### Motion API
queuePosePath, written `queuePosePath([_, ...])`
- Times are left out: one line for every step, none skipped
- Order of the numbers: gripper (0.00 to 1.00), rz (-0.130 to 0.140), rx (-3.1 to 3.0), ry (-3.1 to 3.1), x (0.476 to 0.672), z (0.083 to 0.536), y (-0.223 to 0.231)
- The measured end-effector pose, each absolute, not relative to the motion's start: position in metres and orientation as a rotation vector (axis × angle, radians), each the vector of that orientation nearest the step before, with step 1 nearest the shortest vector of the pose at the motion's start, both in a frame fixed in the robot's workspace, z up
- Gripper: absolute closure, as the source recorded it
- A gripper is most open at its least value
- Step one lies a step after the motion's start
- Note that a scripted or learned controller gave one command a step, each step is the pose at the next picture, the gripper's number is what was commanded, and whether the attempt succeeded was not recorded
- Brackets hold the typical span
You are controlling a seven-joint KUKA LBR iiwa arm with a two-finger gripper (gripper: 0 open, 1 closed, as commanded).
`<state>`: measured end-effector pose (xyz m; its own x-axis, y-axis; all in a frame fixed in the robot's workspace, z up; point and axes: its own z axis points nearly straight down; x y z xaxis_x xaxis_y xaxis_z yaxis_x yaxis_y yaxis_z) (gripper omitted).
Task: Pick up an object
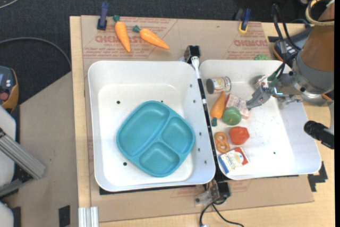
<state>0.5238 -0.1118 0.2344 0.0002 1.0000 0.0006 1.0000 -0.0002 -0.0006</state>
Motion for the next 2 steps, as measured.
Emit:
queuePosePath([0.00, 0.006, -2.208, -2.220, 0.481, 0.182, -0.043])
queuePosePath([0.00, -0.015, -2.219, -2.234, 0.481, 0.283, -0.002])
